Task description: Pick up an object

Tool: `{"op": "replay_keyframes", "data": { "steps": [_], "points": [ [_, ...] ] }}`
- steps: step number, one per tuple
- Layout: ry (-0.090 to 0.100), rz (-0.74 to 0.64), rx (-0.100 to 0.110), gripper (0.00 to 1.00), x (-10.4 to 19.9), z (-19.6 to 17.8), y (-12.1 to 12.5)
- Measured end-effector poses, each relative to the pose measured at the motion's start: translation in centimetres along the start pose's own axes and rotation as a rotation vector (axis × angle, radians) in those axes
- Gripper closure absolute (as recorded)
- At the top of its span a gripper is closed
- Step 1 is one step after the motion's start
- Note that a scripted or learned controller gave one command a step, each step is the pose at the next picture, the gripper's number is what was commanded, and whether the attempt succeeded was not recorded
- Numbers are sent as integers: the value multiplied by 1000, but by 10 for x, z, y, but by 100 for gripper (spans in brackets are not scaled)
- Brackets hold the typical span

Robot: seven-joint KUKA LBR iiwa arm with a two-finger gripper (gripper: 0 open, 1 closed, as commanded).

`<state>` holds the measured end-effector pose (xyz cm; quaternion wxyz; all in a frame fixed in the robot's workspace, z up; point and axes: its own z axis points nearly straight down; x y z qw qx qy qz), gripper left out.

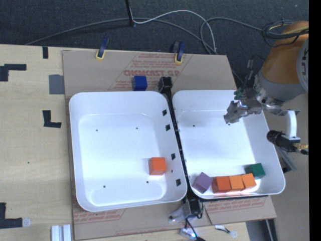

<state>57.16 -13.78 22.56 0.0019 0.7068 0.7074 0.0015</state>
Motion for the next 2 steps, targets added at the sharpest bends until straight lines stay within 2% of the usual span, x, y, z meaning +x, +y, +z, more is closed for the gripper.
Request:
{"op": "replay_keyframes", "data": {
  "steps": [1, 2],
  "points": [
    [0, 0, 1, 100, 5, -43, 2],
    [2, -4, 6, 100, 66, -34, 12]
  ]
}}
